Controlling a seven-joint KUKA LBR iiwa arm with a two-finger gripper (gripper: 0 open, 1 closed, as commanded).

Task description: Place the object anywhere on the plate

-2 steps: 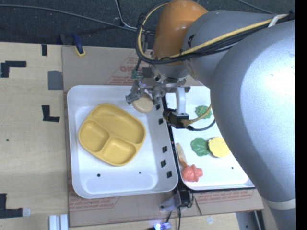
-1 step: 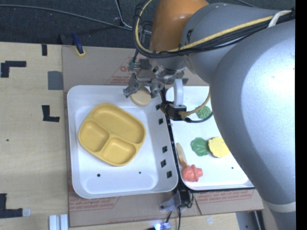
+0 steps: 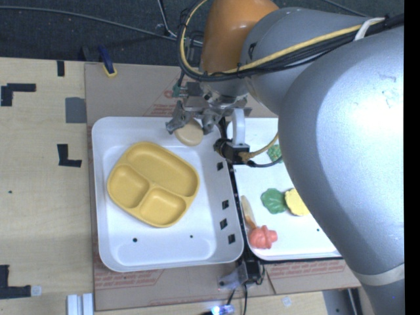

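One small, pale tan, rounded object sits pinched between the fingers of the hand, just past the far edge of the yellow three-part plate. The plate lies in the left white bin.

Leftover toys in the right bin

In the right bin lie a green leafy toy touching a yellow piece, a tan stick, and a pink-red toy nearer the front rim.
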